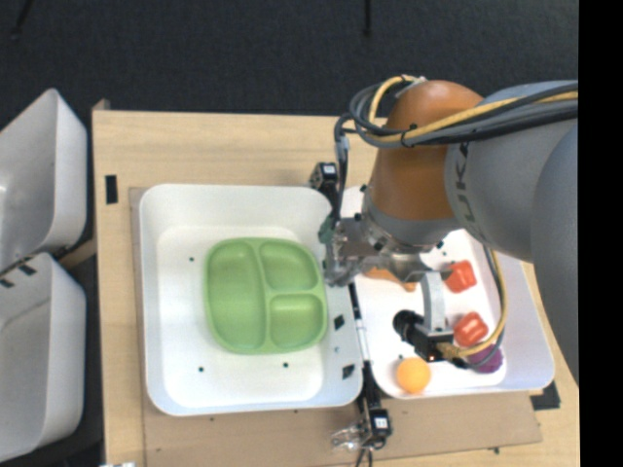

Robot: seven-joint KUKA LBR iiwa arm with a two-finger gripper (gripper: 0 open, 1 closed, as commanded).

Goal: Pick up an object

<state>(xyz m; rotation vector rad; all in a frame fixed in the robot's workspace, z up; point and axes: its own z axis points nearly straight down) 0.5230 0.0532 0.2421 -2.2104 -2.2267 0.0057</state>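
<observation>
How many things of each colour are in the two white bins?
Green divided plate: 1
Red-orange blocks: 2
Orange ball: 1
Purple thing, partly hidden: 1
Total: 5, though the arm may hide more.

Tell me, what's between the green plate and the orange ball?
From the camera above, the green plate sits in the left bin and the orange ball in the right bin. Between them are white bin floor and the two bins' touching rims.
</observation>
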